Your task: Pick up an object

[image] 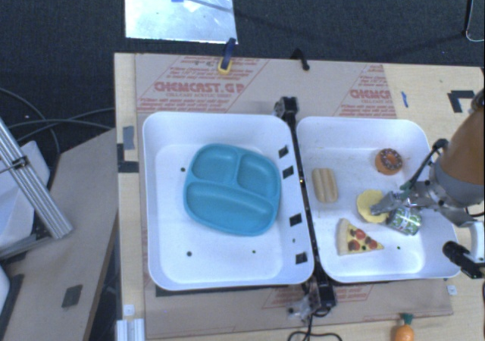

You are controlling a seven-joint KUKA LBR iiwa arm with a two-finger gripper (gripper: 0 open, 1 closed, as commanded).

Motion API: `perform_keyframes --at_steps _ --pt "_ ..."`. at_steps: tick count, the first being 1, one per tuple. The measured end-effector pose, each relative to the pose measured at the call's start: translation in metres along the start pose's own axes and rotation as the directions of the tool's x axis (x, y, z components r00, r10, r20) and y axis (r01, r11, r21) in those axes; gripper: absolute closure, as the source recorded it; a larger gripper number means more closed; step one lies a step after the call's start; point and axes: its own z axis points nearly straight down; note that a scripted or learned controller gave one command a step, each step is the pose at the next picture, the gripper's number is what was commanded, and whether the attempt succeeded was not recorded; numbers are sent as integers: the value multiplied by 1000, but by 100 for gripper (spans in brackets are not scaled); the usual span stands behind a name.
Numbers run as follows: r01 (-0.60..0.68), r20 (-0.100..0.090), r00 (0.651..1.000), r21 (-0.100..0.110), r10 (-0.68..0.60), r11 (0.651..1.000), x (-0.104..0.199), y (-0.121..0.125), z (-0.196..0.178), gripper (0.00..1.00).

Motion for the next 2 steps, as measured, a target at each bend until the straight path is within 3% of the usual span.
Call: perform_keyframes --at_steps 1,2 --pt "2 -5 1000 21 -2 1000 1 -30 6 0" --pt "8 -8 1000 21 -8 1000 42 -29 6 0"
